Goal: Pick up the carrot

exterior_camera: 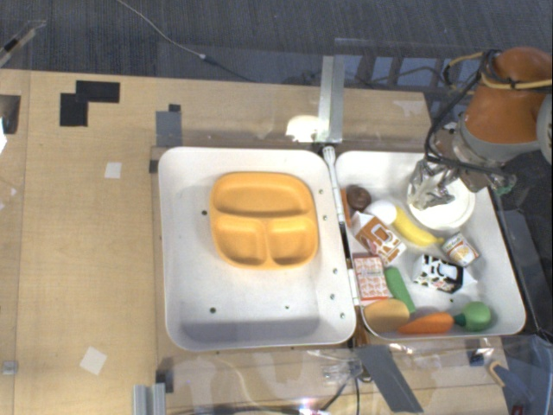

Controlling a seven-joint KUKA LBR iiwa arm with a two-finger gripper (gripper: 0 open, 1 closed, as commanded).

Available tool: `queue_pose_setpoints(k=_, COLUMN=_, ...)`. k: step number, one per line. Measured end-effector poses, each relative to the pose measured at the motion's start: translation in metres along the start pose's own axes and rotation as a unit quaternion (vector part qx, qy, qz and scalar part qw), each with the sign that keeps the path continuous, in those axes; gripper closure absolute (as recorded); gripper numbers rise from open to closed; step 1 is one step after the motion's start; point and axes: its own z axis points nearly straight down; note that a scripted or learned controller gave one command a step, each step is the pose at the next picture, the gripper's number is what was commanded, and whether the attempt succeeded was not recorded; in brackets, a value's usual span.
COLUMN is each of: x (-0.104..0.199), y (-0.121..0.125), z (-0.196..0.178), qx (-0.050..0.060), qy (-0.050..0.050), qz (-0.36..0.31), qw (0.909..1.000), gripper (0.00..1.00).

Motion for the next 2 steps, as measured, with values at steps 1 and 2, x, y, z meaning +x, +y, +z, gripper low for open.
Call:
queue_pose_setpoints(k=1, x=0.003, y=0.052, z=0.010, qx=-0.014, qy=0.018, qz=-0.049, qw=0.9985, gripper=1.00)
queue_pose_setpoints(k=2, x=0.028, y=0.058, z=0.025, qx=-0.010, qy=0.014, qz=-0.143, qw=0.9896, gripper=1.00)
